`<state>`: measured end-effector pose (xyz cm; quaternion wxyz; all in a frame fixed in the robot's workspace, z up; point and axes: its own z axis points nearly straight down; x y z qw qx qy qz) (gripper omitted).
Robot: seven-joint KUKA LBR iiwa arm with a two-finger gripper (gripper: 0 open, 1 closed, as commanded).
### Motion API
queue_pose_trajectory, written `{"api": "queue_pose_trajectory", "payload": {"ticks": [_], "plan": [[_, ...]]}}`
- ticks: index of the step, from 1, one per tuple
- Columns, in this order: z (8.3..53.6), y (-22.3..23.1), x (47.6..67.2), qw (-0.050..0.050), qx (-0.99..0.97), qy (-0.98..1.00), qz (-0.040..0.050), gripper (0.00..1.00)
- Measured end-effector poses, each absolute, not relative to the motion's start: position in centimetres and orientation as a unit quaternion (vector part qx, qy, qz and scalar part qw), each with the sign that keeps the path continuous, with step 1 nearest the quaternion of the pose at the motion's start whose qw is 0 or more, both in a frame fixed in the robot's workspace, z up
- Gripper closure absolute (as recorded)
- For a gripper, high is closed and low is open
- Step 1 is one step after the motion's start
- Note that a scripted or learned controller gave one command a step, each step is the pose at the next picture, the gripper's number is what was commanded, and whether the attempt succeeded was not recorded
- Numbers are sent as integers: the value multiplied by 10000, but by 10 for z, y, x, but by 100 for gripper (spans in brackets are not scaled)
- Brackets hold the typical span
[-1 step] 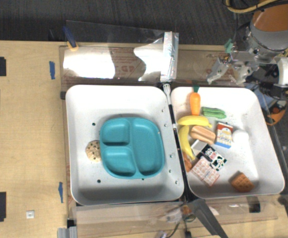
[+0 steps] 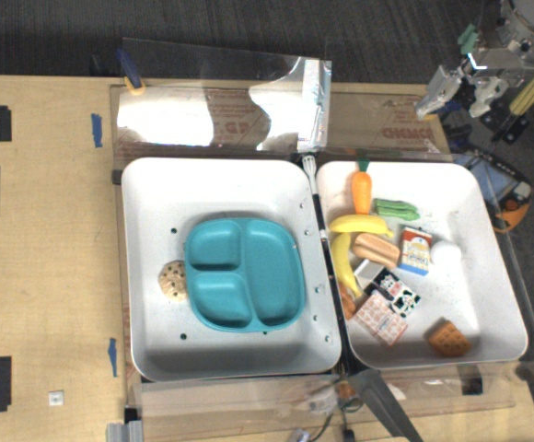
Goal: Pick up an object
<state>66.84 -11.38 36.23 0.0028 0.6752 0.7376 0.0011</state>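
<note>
Here's the gripper (image 2: 465, 79), hanging up past the far right corner of the right bin (image 2: 488, 205), over the desk's (image 2: 46, 247) back edge. Whether its fingers are spread or pressed together, I can't tell from here.

The risk is that crowded pile: banana (image 2: 345, 247), carrot (image 2: 362, 190), a small carton (image 2: 415, 250) and other bits jammed together (touching, most of them), so a descent could clip two at once or nudge one aside.

Nothing's between the fingers. The pickable things lie well apart from them, down in the bin; a cookie (image 2: 172, 280) sits beside the teal tray (image 2: 246, 273) in the left bin (image 2: 147, 191).
</note>
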Motion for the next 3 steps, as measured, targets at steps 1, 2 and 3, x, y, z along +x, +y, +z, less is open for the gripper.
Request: {"api": "queue_pose_trajectory", "payload": {"ticks": [1,2,3], "plan": [[183,-104,664,-67,6211,7837,-40,0],[145,-98,666,-31,5573,8303,-13,0],[85,-99,666,-51,5499,8352,-25,0]]}}
